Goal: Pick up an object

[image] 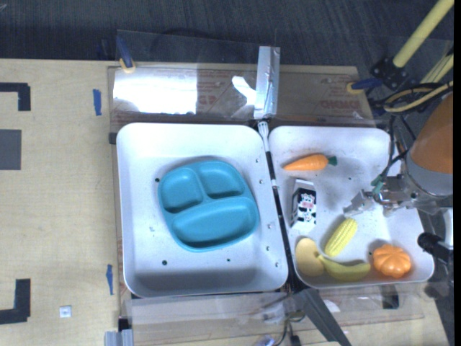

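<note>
The right bin (360,139) holds an orange carrot (307,163) at the back, a small black-and-white carton (305,204) near the divider, a yellow corn cob (340,236), a banana (324,263) along the front wall, and an orange pumpkin (391,260) in the front right corner. My gripper (364,199) hangs over the right half of this bin, just behind and to the right of the corn cob and behind the pumpkin. I see nothing held in it.
The left bin (137,193) carries a blue divided plate (207,203) in its middle. A raised divider (276,207) separates the two bins. Cables and a yellow pole (421,31) stand at the back right. The arm's orange band (439,146) is above the right bin's right wall.
</note>
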